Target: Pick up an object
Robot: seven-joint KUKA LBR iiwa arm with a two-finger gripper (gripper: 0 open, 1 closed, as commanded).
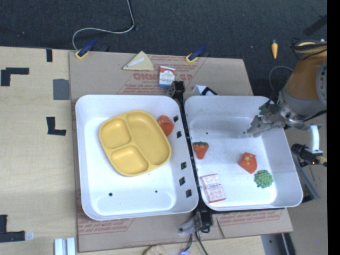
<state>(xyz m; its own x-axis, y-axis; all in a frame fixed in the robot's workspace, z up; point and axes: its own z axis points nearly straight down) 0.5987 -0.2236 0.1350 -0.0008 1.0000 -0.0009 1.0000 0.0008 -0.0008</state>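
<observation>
In the right bin (pixel 228 108) lie a small red strawberry-like toy (pixel 200 150), a red-orange toy (pixel 248 162), a green broccoli-like toy (pixel 263 178) and a small white-and-red carton (pixel 213 188). My gripper (pixel 256 126) reaches in from the right and hovers over the bin's upper right part, well above and to the right of the toys. Nothing is seen between its fingers. The left bin (pixel 90 142) holds a yellow divided plate (pixel 135 142) with a red toy (pixel 166 125) beside its right edge.
A small white-and-red box (pixel 167 77) and a tan wedge (pixel 139 62) sit on the cardboard behind the bins. Blue clamps (pixel 85 49) hold the cardboard's back edge. A black divider (pixel 183 142) runs between the bins.
</observation>
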